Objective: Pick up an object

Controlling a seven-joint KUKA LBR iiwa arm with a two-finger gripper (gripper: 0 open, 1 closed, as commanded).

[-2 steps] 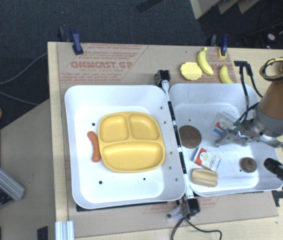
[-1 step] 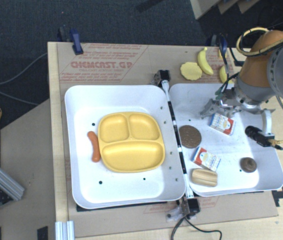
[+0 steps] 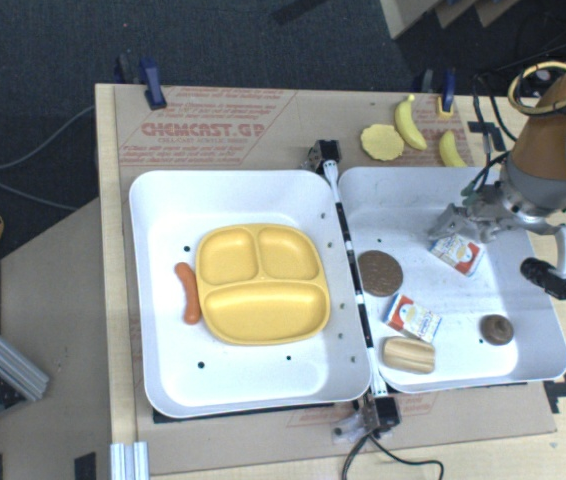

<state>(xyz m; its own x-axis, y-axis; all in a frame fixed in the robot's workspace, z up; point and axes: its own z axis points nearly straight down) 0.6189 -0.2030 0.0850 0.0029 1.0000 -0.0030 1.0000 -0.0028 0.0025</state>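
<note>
camera view: the arm [image 3: 548, 143] enters from the right and reaches down into the right bin [image 3: 533, 353], with the jaws [image 3: 466, 230] low over a small white and red packet [image 3: 459, 253] near the bin's far middle. the fingers' opening cannot be told from this angle, nor whether the packet is between them; the packet lies directly below the jaws, touching or nearly so. nearer the camera than the jaws and toward the divider lies a round brown disc [image 3: 379, 271]; beyond it, nearer still, a second red and white packet [image 3: 411, 318] and a tan bread roll [image 3: 408, 355] at the bin's near edge. a small dark brown round piece [image 3: 496, 329] lies near the jaws' near right side. well apart to the left, the left bin [image 3: 163, 358] holds a yellow divided plate [image 3: 261, 283] with an orange sausage [image 3: 189, 292] just beside it. on the worktop [image 3: 203, 128] beyond the jaws lie two bananas [image 3: 412, 124] and a yellow slice [image 3: 382, 142].
</note>
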